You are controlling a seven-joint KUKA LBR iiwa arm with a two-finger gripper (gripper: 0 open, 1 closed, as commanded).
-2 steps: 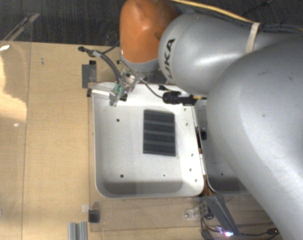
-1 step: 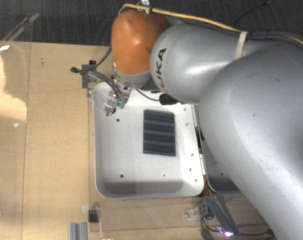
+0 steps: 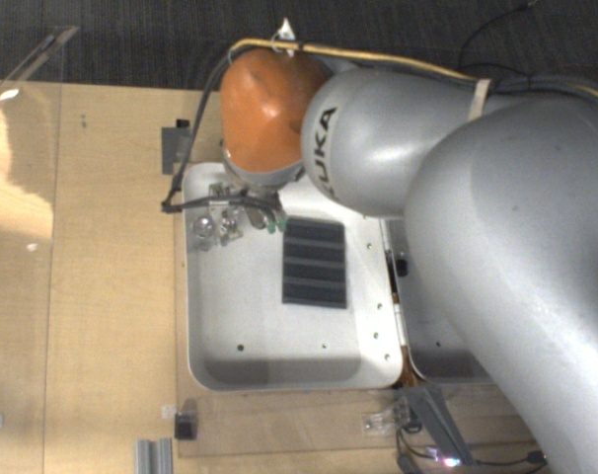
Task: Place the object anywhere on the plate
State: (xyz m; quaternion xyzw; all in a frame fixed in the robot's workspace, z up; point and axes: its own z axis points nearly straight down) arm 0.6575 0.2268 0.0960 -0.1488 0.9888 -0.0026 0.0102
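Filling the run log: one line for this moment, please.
gripper over left bin far corner | dark ribbed slab flat in bin, ungrasped

- Setting: a robotics lab, laid out as a manipulation test cell.
- Right of frame: a large grey industrial arm (image 3: 477,225) with "KUKA" lettering on its housing. An orange band (image 3: 264,107) sits above the wrist at upper centre, with a metal pincer (image 3: 228,223) just below it.
- Centre: two shallow white bins side by side on a pale wooden worktop (image 3: 102,314). The left bin (image 3: 269,368) is in plain view; the right bin (image 3: 442,363) is mostly under the arm.
- A small black bracket (image 3: 174,146) sits at the left bin's upper left corner, and a black block (image 3: 186,425) below its lower left corner.
- Bottom left edge: a short aluminium profile (image 3: 153,454).
- Top of frame: dark ribbed carpet (image 3: 131,8), with a loose black cable (image 3: 496,18) at upper right.
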